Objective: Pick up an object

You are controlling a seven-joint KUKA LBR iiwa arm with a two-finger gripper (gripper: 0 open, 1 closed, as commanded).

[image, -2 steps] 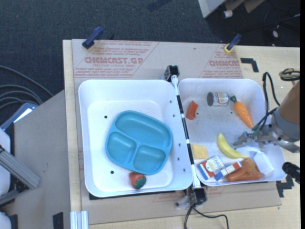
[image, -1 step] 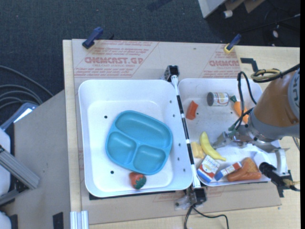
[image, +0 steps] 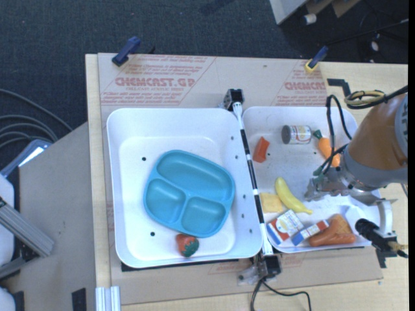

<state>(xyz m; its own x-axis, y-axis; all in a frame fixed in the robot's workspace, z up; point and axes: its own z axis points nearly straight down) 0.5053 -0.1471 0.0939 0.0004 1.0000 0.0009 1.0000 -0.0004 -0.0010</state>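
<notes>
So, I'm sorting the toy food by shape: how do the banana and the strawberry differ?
The banana is yellow, long and curved; the strawberry is red with a green top, short and rounded. The banana lies in the right bin, the strawberry in the left bin beside the blue divided plate. Both lie loose, away from the gripper.

Left bin [image: 123, 173] has a blue divided plate [image: 189, 192] mid-bin and a strawberry [image: 187, 244] by its near edge. Right bin [image: 272, 118]: banana [image: 291, 196], orange block [image: 260, 149], small can [image: 297, 134], with the gripper [image: 318, 188] just beside the banana.
</notes>
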